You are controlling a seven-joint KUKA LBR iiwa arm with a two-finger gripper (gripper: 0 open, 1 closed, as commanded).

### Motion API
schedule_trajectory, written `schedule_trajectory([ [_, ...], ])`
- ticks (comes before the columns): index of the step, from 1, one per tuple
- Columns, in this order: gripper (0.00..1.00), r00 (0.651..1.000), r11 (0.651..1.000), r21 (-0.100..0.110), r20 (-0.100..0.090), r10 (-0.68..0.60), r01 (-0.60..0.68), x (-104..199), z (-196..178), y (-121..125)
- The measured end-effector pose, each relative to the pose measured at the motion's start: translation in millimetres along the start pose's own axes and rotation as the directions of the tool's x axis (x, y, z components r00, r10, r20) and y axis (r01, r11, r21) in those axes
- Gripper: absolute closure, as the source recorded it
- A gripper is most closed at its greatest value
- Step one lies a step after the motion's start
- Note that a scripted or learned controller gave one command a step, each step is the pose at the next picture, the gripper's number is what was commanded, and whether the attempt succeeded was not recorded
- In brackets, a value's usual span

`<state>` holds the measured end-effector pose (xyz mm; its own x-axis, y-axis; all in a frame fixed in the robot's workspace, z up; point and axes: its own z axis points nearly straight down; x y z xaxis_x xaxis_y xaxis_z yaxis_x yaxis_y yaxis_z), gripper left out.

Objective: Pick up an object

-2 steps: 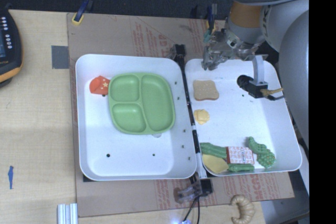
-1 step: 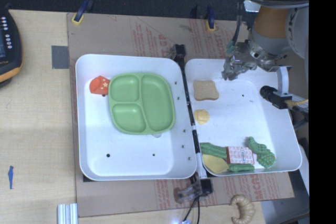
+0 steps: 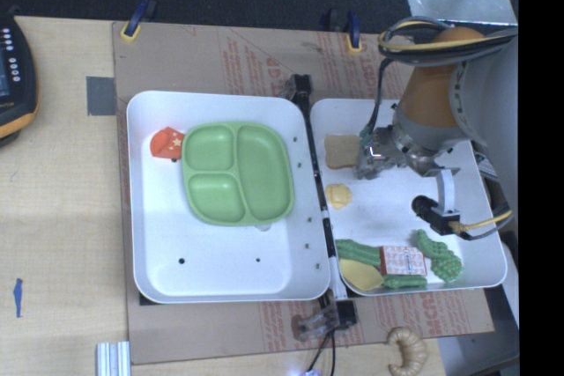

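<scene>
Left bin (image 3: 150,260) with red object (image 3: 166,143) beside green divided plate (image 3: 238,173), right bin (image 3: 493,273) – tan piece (image 3: 339,151), yellow lump (image 3: 338,195), green toys (image 3: 438,254) near front, gripper (image 3: 372,156) low beside tan piece – grip cannot be told.

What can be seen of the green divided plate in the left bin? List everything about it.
The green divided plate is pale green with rounded corners and looks like smooth plastic. Raised ridges split it into three compartments: two on its left side, one long one on its right. It lies flat, right way up, slightly turned, in the upper middle of the left bin. A small red object sits against its upper-left corner.
</scene>
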<state>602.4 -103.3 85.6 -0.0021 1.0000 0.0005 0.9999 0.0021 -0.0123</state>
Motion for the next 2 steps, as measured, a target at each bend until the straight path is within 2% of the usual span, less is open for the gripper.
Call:
schedule_trajectory([
  [1, 1.0, 1.0, 1.0, -0.025, 0.001, -0.007, 0.007, 40.6, -115.0, 55.2],
  [2, 0.0, 1.0, 1.0, -0.009, 0.001, -0.004, 0.004, 37.9, -107.2, 50.9],
])
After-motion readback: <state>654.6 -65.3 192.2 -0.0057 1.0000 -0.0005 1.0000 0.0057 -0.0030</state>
